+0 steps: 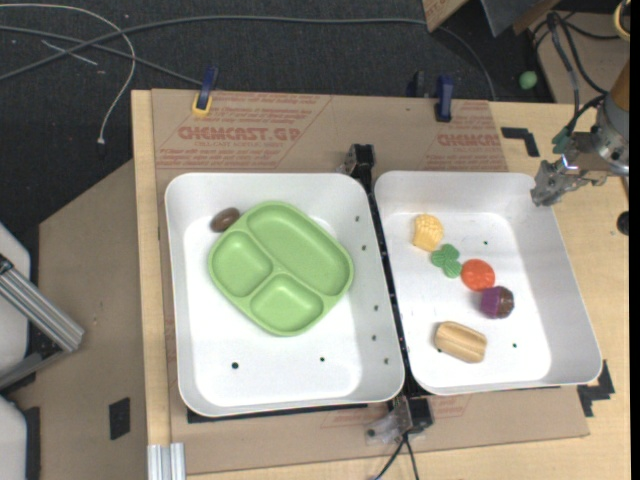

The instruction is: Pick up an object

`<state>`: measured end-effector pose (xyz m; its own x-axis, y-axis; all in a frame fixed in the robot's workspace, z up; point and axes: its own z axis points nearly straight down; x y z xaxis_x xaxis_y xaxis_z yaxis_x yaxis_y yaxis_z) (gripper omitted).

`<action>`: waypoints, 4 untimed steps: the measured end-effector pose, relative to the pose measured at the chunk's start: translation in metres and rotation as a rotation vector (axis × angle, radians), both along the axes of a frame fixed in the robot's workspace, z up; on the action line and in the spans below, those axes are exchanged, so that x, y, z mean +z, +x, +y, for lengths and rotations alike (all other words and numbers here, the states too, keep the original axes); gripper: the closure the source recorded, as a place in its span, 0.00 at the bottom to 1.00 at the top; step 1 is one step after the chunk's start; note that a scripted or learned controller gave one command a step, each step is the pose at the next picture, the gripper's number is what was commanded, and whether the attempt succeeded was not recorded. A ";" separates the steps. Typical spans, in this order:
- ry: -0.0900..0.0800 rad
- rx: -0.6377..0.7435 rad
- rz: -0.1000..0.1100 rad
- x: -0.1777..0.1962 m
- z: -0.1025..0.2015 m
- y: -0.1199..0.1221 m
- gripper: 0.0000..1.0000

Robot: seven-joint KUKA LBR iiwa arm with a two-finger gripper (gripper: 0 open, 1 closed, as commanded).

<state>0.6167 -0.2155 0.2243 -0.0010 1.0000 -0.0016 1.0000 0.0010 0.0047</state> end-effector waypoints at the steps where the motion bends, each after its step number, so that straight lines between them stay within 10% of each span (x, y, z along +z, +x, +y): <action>1: 0.000 0.000 0.000 0.037 0.000 0.001 1.00; 4: 0.003 0.003 0.006 0.019 0.157 0.012 1.00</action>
<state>0.6284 -0.0581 0.2437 -0.0037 1.0000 0.0017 1.0000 0.0037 -0.0011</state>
